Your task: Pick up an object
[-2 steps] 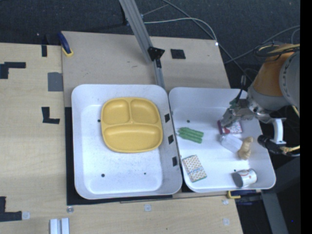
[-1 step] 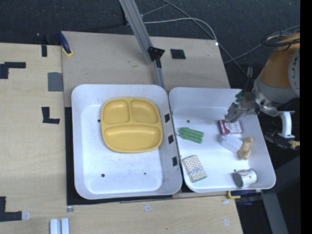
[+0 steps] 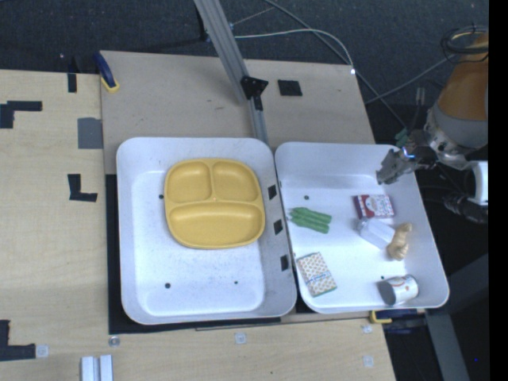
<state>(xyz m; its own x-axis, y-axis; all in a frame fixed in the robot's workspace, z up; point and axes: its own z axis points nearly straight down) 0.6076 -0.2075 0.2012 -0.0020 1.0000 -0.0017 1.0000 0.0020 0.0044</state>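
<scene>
The right bin [image 3: 333, 161] holds a green bean-like piece [image 3: 310, 219], a red and white box [image 3: 373, 206], a clear white packet [image 3: 375, 232], a tan lumpy piece [image 3: 399, 241], a checkered small pack [image 3: 316, 273] and a white can [image 3: 398, 290] lying on its side. My gripper [image 3: 391, 167] hangs over the bin's far right edge, above and right of the red box, with nothing seen between its fingers.
The left bin [image 3: 143, 276] carries a yellow divided plate [image 3: 214, 202]. A grey metal pole [image 3: 230, 50] slants down to the bins' far edge. The arm's orange band [image 3: 465, 86] is at the right side. Cables trail across the dark floor behind.
</scene>
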